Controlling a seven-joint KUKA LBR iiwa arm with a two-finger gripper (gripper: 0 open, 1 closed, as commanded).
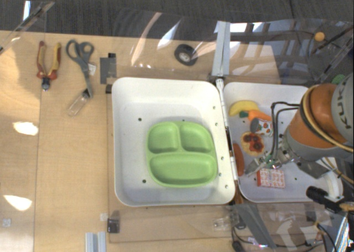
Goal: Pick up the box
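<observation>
Camera view: gripper point(269, 161) low in the right bin point(296, 193), directly above the box point(271, 178), a placement suited to a descent. Whether it grips anything cannot be told. Left bin point(127, 134): green divided plate point(181, 153).

The gripper point(272, 160) hangs low in the right bin point(293, 193), the arm point(326, 118) rising to its right. The box point(271, 178) lies just below the jaws on the bin floor. A pizza slice point(253, 142) sits just left and above them, a carrot point(259, 116) and a banana point(243, 107) farther above. A sausage point(239, 159) lies to their left. Well left, the left bin point(127, 134) holds a divided plate point(181, 154).
</observation>
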